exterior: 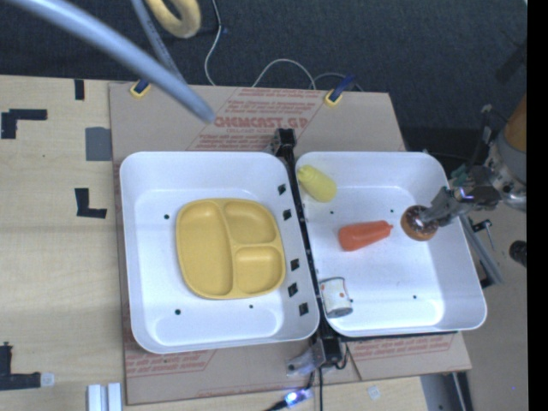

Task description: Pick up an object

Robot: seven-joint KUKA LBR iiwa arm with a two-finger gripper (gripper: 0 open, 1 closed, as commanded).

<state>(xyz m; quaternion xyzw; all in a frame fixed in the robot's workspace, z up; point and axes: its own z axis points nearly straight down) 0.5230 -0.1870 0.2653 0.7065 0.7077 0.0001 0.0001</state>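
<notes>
The right bin holds several objects. An orange carrot-shaped piece lies near its middle, and a yellow lemon-like piece sits in its far left corner. A small white and silver cup lies on its side by the near left wall. A brown ring-shaped piece rests close to the bin's right wall. My gripper reaches in over that wall from the right, and its tip is right at the brown ring. Whether it touches or grips the ring is unclear.
The left bin carries a yellow divided plate. A black divider rail runs between the two bins. Grey tubes and a yellow loop cross the upper left, above the cardboard base.
</notes>
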